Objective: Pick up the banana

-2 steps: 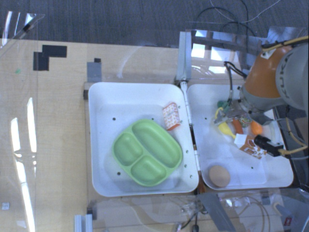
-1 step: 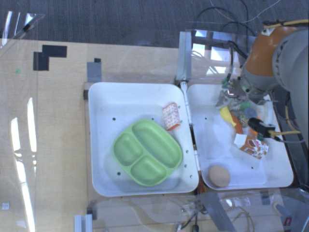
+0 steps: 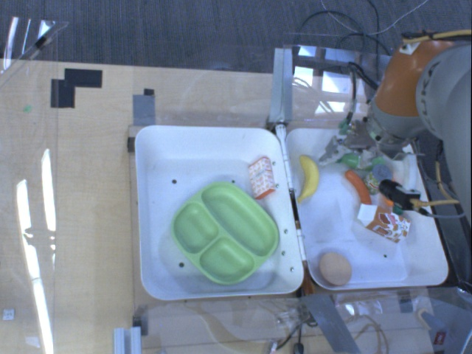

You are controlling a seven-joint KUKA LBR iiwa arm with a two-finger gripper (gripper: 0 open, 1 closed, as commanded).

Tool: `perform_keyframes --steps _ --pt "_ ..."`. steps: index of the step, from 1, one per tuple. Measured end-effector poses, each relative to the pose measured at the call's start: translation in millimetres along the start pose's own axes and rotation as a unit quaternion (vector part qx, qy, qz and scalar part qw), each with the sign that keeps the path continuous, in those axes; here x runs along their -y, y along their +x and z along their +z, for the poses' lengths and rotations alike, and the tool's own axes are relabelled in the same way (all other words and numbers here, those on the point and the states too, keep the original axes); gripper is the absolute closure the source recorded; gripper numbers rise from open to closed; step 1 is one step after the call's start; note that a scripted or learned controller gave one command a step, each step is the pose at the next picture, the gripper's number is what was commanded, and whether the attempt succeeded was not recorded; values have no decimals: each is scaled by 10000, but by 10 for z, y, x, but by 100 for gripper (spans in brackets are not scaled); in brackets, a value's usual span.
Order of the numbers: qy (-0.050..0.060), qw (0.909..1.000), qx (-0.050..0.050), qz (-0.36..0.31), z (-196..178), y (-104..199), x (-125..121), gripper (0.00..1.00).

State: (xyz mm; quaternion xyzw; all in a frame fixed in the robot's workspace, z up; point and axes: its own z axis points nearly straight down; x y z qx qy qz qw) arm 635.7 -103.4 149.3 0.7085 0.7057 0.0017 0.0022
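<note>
Seen from the camera above the bench, the approach step is judged to be in hand: the banana [image 3: 308,177] is not yet picked. It lies in the right bin [image 3: 420,275], close against the bin's left wall, its length running roughly from twelve to six o'clock with a slight curve. The gripper [image 3: 345,147] is seen above the bin's far end, at about one o'clock from the banana and near it but apart; whether it is released or clenched cannot be told, as it is blurred against green clutter, and nothing is seen grasped in it.

For the next move, the gripper would need to be carried toward seven o'clock, brought over the banana's middle, turned across its short width and lowered. The nearness of the wall is judged a risk to one side of the grasp.

In the same bin an orange sausage [image 3: 359,186] is seen at three o'clock from the banana, a torn packet [image 3: 383,222] beyond it, and a tan ball [image 3: 335,268] at six o'clock. In the left bin [image 3: 151,198] a green tray [image 3: 225,232] and a small packet [image 3: 262,177] are seen. The bins rest on a pale wooden bench [image 3: 74,198], with dark carpet [image 3: 162,21] at twelve o'clock.
</note>
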Motion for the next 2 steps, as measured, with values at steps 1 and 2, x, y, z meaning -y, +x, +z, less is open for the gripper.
perform_keyframes --steps 1,2 --pt "-9 9892 15 -1467 566 128 -355 0" --pt "-63 9887 37 -1496 448 140 -381 100"
